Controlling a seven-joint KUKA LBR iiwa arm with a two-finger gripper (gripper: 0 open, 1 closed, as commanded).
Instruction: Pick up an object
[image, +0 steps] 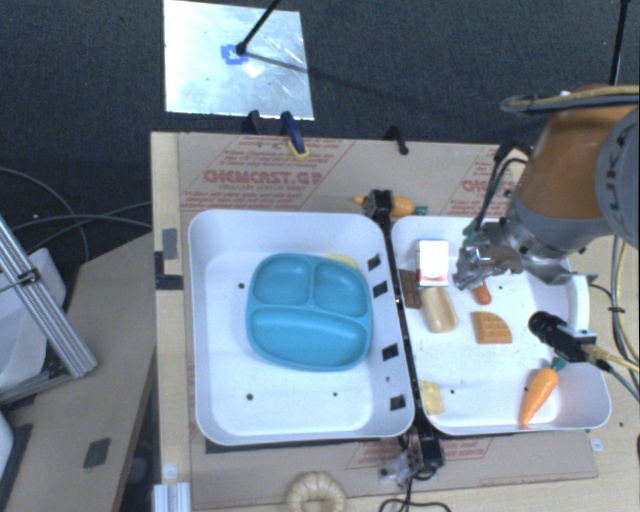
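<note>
- Pincer (478, 272): low over the right bin (590, 395), near the middle of its far half. Its opening state cannot be read at this angle.
- Small red-orange piece (483, 294): just below the pincer on the side toward the bin's near edge, probably the closest candidate. Its long axis is unclear.
- Tan roll (437, 308): left of the pincer, beside the wall between the bins, long axis running far-to-near.
- Waffle piece (491, 327) and carrot (538, 393): farther toward the near right corner.
- Arm (570, 180): enters from the right, wrist bent downward.
</note>
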